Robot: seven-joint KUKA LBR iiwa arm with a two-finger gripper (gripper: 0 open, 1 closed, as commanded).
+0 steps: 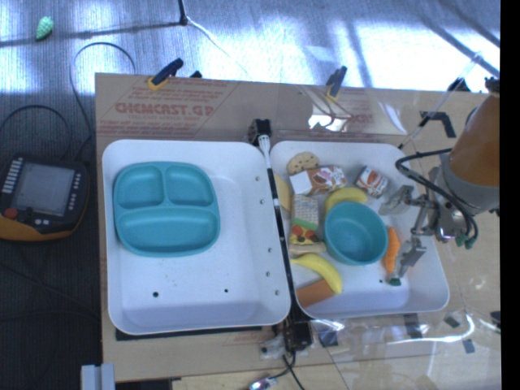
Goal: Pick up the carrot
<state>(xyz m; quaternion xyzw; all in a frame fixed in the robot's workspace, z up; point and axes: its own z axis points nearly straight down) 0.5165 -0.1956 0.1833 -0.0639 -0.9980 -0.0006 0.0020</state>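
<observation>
Hand (410,254) hovers beside the carrot (392,250), grip unreadable; crowding the teal bowl (355,232), it could slip away.

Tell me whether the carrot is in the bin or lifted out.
In the bin: the carrot lies on the right bin's floor beside the teal bowl.

Red print "CHEMCAST GP" runs across the brown board (162,108).

Cut off and hidden parts
The arm (479,157) runs off the right edge; the teal bowl (355,232) hides part of the banana (320,270).
</observation>
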